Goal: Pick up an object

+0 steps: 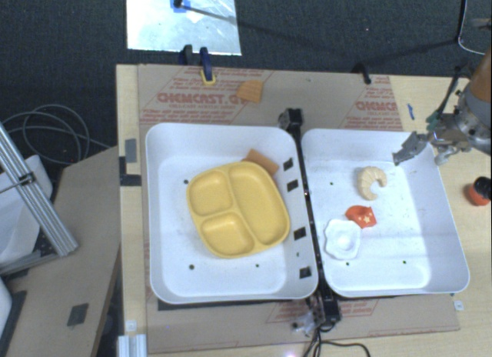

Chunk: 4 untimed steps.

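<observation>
- The arm [478, 94] comes in from the right and is cut off by the frame edge, so only its wrist end shows.
- The pincer [425, 150] hangs over the far right part of the right bin [400, 271]; its two fingers look spread, one near the bin's far wall and one at the right rim, with nothing between them.
- The croissant [372, 181], pale and curved, lies in the right bin's far half, just left of the pincer and apart from it.
- Nearer in the same bin, a small red piece [361, 215] touches a white fried-egg-shaped toy [342, 240].
- The left bin [165, 217] holds a yellow divided tray [238, 208]; an orange-brown block [262, 161] is half hidden beneath its far edge.
- A tan piece [250, 91] rests on the cardboard [307, 94] beyond the bins.
- A red object [481, 191] on the counter [477, 232] is cut off at right.
</observation>
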Each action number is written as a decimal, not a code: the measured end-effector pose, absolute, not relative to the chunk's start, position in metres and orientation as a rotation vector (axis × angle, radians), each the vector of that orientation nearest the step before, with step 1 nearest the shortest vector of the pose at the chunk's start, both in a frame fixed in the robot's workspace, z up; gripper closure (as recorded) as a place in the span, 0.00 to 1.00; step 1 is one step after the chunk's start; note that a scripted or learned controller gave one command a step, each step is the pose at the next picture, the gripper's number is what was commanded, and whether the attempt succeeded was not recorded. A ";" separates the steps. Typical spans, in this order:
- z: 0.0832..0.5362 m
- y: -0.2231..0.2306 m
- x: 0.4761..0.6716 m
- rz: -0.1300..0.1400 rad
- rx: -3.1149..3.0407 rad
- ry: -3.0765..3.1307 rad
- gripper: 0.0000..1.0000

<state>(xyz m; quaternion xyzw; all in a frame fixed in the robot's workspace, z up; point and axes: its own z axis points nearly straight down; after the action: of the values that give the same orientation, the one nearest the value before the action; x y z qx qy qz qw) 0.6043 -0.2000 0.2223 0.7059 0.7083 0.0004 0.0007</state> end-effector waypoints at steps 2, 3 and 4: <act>0.127 -0.153 0.502 -0.005 2.227 2.231 0.00; 0.224 -0.095 0.489 0.013 2.205 2.229 0.00; 0.148 -0.146 0.530 -0.003 2.222 2.221 0.00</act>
<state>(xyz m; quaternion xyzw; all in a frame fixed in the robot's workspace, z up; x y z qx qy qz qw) 0.5301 -0.1464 0.1476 0.7073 0.7069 -0.0010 0.0001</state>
